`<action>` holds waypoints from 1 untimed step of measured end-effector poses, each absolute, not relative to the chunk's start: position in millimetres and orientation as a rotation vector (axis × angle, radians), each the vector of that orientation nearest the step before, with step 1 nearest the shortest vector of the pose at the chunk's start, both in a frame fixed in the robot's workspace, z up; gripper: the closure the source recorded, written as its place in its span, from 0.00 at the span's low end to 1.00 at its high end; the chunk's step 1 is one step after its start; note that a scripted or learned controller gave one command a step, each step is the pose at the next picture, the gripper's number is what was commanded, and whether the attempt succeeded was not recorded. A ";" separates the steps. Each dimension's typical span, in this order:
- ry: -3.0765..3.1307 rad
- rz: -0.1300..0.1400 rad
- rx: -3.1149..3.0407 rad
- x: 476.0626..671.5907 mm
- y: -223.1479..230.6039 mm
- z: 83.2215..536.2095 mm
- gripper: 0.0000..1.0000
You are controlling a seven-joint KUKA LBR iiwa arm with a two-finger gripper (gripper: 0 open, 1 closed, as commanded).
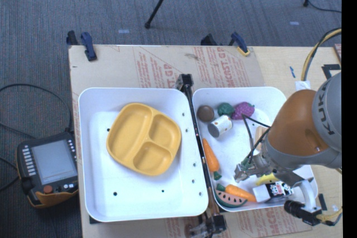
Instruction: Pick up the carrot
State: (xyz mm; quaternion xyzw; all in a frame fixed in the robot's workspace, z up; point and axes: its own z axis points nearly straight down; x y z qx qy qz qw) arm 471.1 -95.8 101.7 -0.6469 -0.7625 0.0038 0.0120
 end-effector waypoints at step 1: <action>-2.378 0.012 -2.016 471.0 -95.8 101.5 0.00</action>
